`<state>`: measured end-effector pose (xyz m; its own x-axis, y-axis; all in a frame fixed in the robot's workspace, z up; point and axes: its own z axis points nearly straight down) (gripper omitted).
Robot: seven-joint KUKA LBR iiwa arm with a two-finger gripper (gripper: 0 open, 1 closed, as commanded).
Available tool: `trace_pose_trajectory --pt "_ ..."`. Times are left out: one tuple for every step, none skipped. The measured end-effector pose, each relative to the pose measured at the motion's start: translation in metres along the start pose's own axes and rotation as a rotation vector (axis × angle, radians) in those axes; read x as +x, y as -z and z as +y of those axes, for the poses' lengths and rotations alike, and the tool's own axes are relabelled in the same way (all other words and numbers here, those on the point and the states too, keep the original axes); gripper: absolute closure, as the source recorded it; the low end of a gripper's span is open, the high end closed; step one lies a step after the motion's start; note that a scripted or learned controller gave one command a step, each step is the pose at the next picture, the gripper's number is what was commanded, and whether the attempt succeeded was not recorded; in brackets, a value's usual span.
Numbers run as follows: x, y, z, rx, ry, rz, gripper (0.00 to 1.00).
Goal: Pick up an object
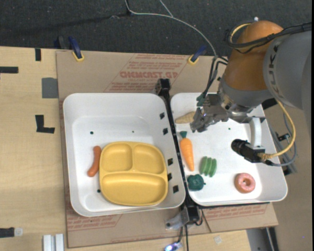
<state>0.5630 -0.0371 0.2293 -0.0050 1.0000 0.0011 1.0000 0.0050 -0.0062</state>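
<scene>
The arm's orange band (251,56) looms highest. Below it the gripper (203,120) hangs low in the right bin (272,192); its state I cannot tell. The carrot (187,152) lies just below-left, long axis running near-to-far.

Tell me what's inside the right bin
The right bin holds a carrot, a green pepper, a dark green toy, a pink donut and a pale item beside the gripper. The arm covers the far corner.
</scene>
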Motion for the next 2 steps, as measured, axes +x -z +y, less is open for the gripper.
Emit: trace_pose_trajectory --pt "0.057 0.003 -0.02 -0.001 0.002 0.0 1.0" --pt "0.104 -0.004 -0.042 0.0 0.001 -0.001 1.0"
